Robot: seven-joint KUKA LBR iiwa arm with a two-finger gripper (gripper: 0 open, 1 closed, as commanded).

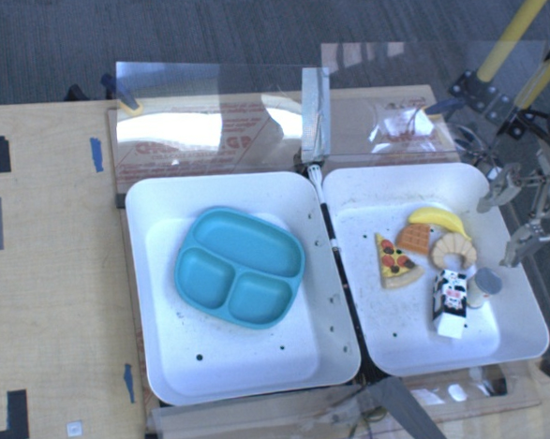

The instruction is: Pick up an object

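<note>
The right bin [408,343] holds a cluster of toy foods near its back right. A pizza slice [397,262] lies at the left of the cluster, and an orange waffle [414,240] touches its upper edge. Behind them curves a yellow banana [436,218]. A tan croissant [453,248] sits just below the banana. In front of the croissant lies a black-and-white milk carton [451,303], tipped on its side. A small grey round piece [487,283] rests right of the carton.
The left bin [172,362] carries a blue divided plate [240,266] at its middle. A clear panel [212,124] stands behind the bins. Metal brackets [523,208] and yellow poles [521,18] crowd the right side, beyond the right bin's rim.
</note>
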